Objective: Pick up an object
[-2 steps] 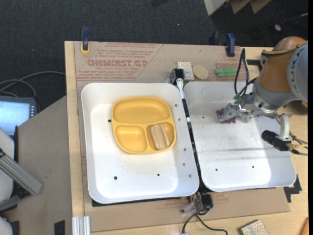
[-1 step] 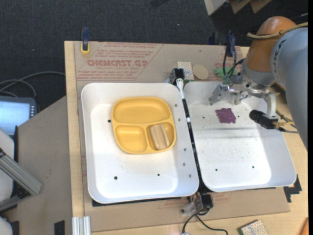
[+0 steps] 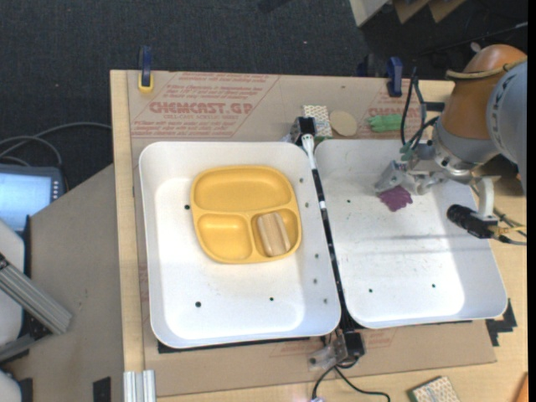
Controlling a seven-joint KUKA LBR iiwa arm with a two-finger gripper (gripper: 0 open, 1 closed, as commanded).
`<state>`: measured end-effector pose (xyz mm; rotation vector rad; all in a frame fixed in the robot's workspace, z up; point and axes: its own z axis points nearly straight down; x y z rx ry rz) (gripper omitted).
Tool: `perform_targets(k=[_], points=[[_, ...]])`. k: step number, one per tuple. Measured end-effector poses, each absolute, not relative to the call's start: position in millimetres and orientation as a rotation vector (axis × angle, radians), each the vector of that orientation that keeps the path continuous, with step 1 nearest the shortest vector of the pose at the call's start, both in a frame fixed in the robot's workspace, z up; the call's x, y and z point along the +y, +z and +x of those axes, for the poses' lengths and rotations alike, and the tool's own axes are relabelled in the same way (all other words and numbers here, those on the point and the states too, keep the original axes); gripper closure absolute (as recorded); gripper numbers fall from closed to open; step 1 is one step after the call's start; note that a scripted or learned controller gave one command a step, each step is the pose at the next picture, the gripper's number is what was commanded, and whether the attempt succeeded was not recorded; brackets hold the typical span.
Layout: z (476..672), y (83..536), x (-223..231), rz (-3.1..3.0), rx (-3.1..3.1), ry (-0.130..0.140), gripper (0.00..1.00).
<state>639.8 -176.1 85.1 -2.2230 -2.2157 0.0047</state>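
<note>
Two shallow white bins sit side by side on the surface [image 3: 209, 99], a flat sheet of tan cardboard-like board printed with red lettering. The left bin [image 3: 167, 291] is smooth moulded plastic with rounded corners and a few small dark specks on its floor. In it lies a yellow tray [image 3: 239, 193], glossy, roughly square with softened corners, divided into one wide upper compartment and two smaller lower ones. A pale wooden block [image 3: 271, 234], oblong with rounded ends and a visible grain, rests in the lower right compartment.

The right bin [image 3: 419, 283] shares the same white plastic finish, faintly scuffed. Near its upper middle lies a small purple object [image 3: 395, 198], flat and irregular in outline, matte in look. The tool [image 3: 409, 177], made of grey metal, hangs just above and beside this purple object at the end of the grey arm [image 3: 502, 115], whose orange band curves above the wrist. Whether the tool is spread or closed cannot be told from this slant, and the purple object appears to lie on the bin floor rather than in any grip.

Beyond the bins, on the board, rest a round beige disc [image 3: 342, 124] and a short green piece [image 3: 385, 124].
</note>
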Motion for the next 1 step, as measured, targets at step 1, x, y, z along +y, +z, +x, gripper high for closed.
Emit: perform_targets(k=[1], points=[[642.4, 96.6, -174.6, -2.225, -2.222, -0.002, 1.0]])
